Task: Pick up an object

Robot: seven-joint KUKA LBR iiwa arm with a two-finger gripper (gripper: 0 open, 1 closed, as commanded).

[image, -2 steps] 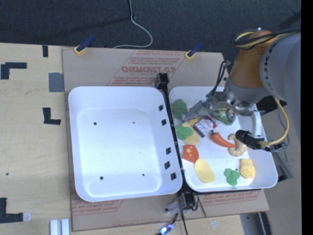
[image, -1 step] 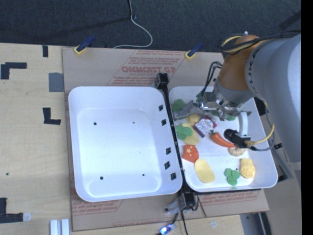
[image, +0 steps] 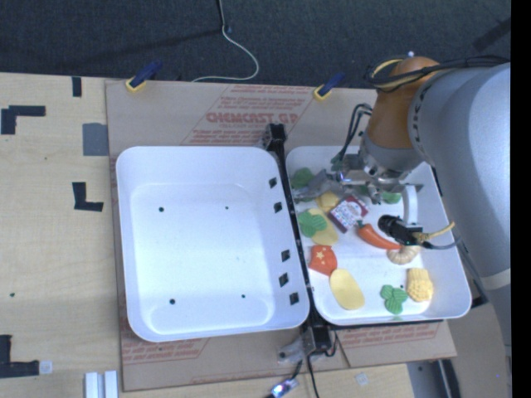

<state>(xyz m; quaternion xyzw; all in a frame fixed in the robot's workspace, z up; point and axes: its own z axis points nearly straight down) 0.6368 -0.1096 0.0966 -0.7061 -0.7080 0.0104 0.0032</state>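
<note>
two white bins sit on the desk; in the right bin (image: 452,305) our claw (image: 358,182) hovers low over a small red-and-white packet (image: 347,213). we cannot tell its grip state. the packet looks light and slick; we'd pinch its narrow sides.

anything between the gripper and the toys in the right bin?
Nothing visible. The gripper is already down among the toy foods at the far end of the right bin, right over the red-and-white packet. The arm's wrist hides part of that cluster.
</note>
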